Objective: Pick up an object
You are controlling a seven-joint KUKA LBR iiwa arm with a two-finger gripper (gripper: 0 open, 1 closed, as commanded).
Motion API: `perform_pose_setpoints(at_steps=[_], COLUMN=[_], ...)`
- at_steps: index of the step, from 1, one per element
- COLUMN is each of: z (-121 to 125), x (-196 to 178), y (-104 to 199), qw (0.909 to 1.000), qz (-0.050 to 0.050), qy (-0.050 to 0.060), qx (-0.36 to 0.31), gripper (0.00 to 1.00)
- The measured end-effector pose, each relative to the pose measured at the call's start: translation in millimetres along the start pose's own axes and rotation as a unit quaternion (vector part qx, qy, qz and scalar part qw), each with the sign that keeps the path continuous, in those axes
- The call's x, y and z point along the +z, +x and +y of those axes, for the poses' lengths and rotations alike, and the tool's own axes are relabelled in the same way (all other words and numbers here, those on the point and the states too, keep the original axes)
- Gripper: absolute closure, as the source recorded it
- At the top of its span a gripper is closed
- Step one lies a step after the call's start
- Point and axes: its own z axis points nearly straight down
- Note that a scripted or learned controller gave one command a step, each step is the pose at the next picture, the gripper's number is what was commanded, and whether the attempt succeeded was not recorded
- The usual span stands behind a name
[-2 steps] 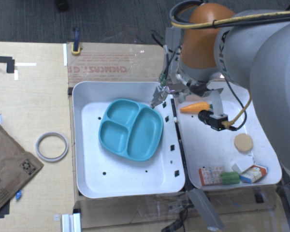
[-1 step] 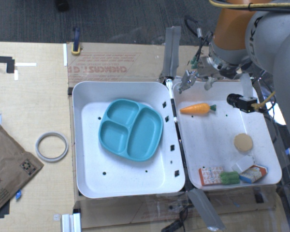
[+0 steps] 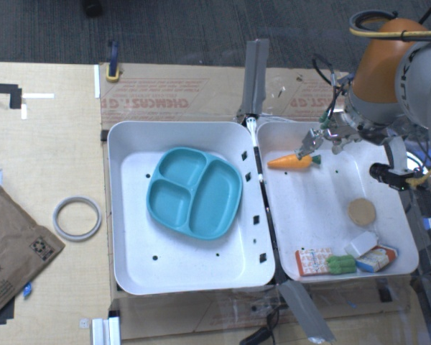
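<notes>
Low over the far left corner of the right bin (image 3: pixel 395 214), end effector (image 3: pixel 310 144) touches the carrot's (image 3: pixel 293 162) leafy end, grip state impossible to tell; carrot lies on the bin floor; blue plate (image 3: pixel 195 192) fills the left bin (image 3: pixel 129 214).

I see the left bin (image 3: pixel 122 214) holding a blue divided plate (image 3: pixel 195 192), which lies flat near its middle. Out on the bench at nine o'clock from the plate, well apart from the bin, rests a roll of tape (image 3: pixel 77 217). At about seven o'clock from that roll sits a brown cardboard piece (image 3: pixel 14 246). Near the bin's twelve o'clock edge, on the printed cardboard sheet (image 3: pixel 172 92), stands what might be a small blue clamp (image 3: pixel 113 60).
</notes>
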Motion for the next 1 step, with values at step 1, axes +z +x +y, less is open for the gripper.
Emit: perform_pose_setpoints(at_steps=[1], z=[15.8], x=[39.3], y=[20.8], qw=[0.9994], qz=[-0.004], qy=[-0.011], qx=[0.033], gripper=[0.00])
